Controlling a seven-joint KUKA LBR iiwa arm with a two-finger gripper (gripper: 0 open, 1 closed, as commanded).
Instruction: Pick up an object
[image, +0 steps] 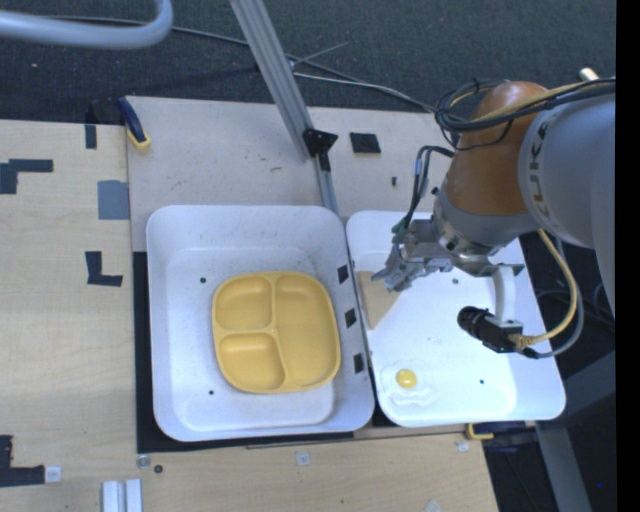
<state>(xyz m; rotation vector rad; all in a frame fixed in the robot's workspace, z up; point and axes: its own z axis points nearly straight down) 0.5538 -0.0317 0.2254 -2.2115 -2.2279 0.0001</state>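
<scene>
A flat tan wedge (376, 303) lies at the left side of the right bin (450, 400), close to the wall between the bins. My gripper (396, 275) hangs low over the wedge's upper end, right above it or touching it; the wrist hides the contact. A toy fried egg (406, 381), white with a yellow yolk, rests near the front edge of the right bin, well below the gripper. A yellow divided plate (275, 331) sits in the middle of the left bin (180, 250).
The grey arm with its orange band (500, 150) covers the back right of the right bin. A black connector on a yellow cable (487, 329) hangs over the bin's middle. A slanted metal pole (290, 100) stands behind the bins.
</scene>
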